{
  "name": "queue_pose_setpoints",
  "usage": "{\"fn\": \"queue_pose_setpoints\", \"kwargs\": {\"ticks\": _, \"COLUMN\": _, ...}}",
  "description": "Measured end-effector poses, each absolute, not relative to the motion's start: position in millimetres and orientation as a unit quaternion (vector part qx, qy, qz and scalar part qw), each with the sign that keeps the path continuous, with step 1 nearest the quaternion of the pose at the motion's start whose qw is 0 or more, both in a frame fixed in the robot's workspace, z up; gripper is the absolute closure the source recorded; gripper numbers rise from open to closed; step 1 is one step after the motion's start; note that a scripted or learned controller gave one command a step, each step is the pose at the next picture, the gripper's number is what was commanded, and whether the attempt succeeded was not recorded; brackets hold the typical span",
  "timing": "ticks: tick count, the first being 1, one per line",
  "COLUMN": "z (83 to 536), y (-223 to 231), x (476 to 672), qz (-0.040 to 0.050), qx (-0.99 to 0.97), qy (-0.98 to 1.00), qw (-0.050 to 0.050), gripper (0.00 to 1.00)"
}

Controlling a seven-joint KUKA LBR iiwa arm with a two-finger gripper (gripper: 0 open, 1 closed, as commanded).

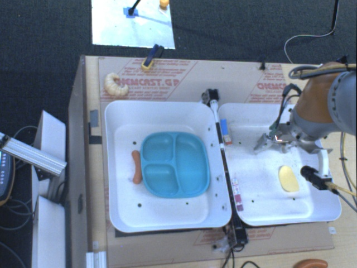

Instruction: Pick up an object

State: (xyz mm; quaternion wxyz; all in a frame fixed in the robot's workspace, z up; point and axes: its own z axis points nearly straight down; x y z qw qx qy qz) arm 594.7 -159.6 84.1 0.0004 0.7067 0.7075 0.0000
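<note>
We see our gripper low in the right bin. Its fingers look spread apart with nothing between them. The yellow piece lies near, toward the front edge, its long way front to back.

You get bright, even overhead light: the two shallow white plastic bins run close to washed out, and the pale square sheet on the dark carpet glares. Shadows stay soft (faint around the turquoise divided plate). Focus is mildly soft throughout.
</note>
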Motion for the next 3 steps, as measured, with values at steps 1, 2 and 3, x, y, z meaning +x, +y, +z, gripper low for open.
{"fn": "queue_pose_setpoints", "kwargs": {"ticks": 1, "z": 146, "y": -199, "x": 603.0, "qz": 0.0008, "qx": 0.707, "qy": 0.707, "qw": 0.003, "gripper": 0.00}}
{"fn": "queue_pose_setpoints", "kwargs": {"ticks": 2, "z": 86, "y": -189, "x": 564.1, "qz": -0.0002, "qx": 0.707, "qy": 0.707, "qw": 0.000, "gripper": 0.00}}
{"fn": "queue_pose_setpoints", "kwargs": {"ticks": 3, "z": 259, "y": -207, "x": 644.8, "qz": 0.0018, "qx": 0.706, "qy": 0.709, "qw": 0.004, "gripper": 0.00}}
